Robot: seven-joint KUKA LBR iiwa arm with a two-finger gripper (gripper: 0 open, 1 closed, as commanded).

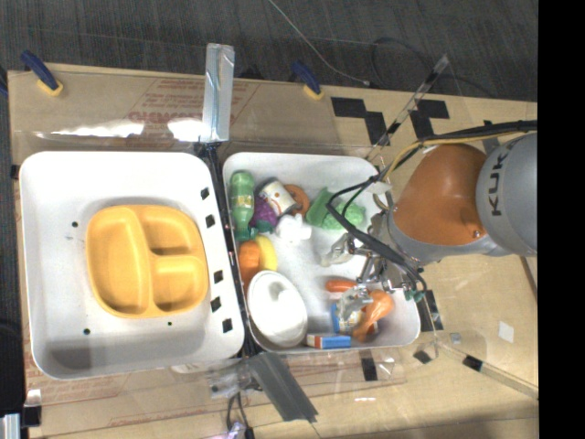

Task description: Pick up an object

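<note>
A: Which object sits closest to the end effector point(363, 293)?

B: A small orange plastic toy point(377, 311), carrot-like, in the near right corner of the right-hand white bin point(302, 165). Its long axis runs at a slant, from the near left up toward the far right, the thicker end to the far right. I cannot tell which end is the tip.

A: How does it look?

B: Bright orange and smooth, partly hidden by the metal parts above it. A thin red-orange stick point(339, 285) lies just to its far left, and a blue and red flat packet point(327, 341) lies along the near wall beside it.

A: And the arm?

B: The grey arm with its orange band point(443, 204) comes in from the right and bends down over the right bin's right wall, wrist pointing down toward the near right corner, black cables looping off it.

A: Is the end effector released or clenched?

B: I cannot tell; it is too cluttered there.

A: What else is around?

B: A white round bowl point(276, 307) to the left, a green bottle point(241, 199), a purple toy point(265, 212) and a green leafy toy point(327, 208) at the far side. The left white bin point(55, 176) holds a yellow divided tray point(146, 259). Both rest on the brown worktop point(494, 327).
</note>
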